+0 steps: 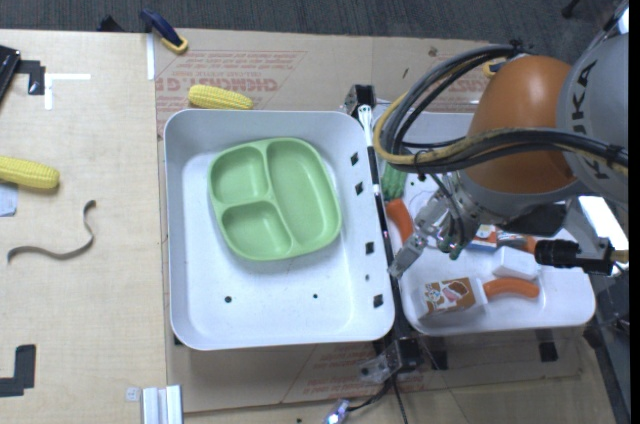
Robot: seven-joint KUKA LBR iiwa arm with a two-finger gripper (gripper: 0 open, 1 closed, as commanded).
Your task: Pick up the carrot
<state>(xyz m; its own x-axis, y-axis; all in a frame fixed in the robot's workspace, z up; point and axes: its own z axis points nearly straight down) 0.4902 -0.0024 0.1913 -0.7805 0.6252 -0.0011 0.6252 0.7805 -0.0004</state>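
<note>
1. I take the right bin [560,307] as my landmark; the arm's orange band [520,127] and a bundle of black cables hang over its far half.
2. The gripper [420,247] sits low over the bin's left part, close to the wall it shares with the left bin [190,312]. I cannot tell from this view how its claw stands; cables and metal parts blur together there.
3. An orange carrot [398,220] lies along the bin's left edge, just beside the gripper and partly hidden by it.
4. A second orange piece [512,287] lies near the bin's front right; I cannot tell what it is.
5. A small brown-and-white carton [452,296] rests at the bin's front, between those two orange things.
6. Left of the bin, the other bin holds a green divided plate [275,197].
7. Farther left, outside both bins, two corn cobs lie on the bench: one [220,97] behind the left bin, one [28,174] well apart.
</note>
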